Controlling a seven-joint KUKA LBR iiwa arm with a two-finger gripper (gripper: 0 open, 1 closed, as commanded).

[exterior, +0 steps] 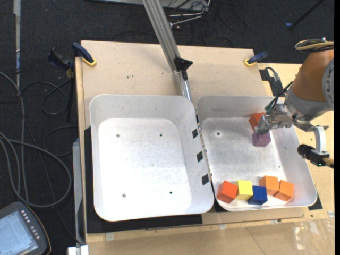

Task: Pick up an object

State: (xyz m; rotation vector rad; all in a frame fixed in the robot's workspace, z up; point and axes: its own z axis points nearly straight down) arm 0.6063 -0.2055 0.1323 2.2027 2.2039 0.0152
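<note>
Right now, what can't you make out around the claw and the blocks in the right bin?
- Claw, camera view: the wrist above covers its fingers, so its state is unclear.
- Purple block: top partly under the claw; contact unclear.
- Orange block beside it: partly covered by the claw.
- Blue block: an orange neighbour overlaps it.

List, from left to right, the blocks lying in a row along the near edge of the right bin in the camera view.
Orange block → yellow block → blue block → orange block → orange block.
</note>
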